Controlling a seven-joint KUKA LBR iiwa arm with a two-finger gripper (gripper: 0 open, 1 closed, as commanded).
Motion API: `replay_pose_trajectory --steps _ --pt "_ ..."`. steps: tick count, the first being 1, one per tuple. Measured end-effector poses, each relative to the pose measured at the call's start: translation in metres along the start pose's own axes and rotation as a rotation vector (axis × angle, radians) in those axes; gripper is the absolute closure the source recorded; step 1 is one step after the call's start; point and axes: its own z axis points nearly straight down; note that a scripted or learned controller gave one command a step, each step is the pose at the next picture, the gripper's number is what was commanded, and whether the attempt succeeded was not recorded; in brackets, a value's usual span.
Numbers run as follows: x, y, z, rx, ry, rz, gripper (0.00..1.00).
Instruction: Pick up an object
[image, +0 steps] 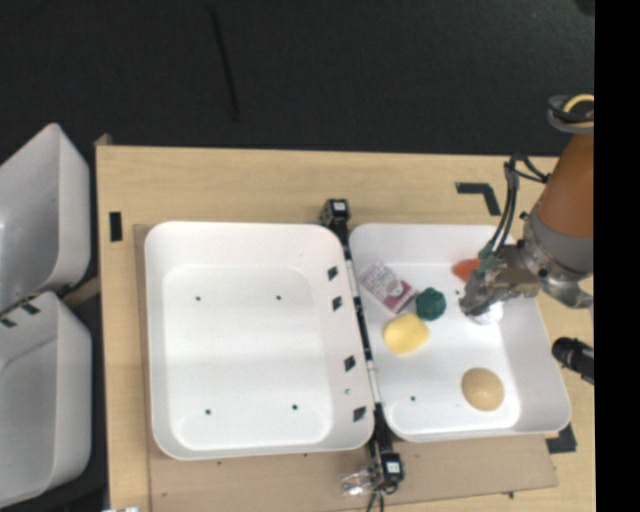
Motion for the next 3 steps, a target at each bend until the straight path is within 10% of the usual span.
replay_pose_trajectory --steps 1,3 --pt "0.046 0.071 0.003 -0.008 0.003 -0.015 1.0" --pt "0.132 0.052 -0.081 -0.005 0.004 -0.014 1.0"
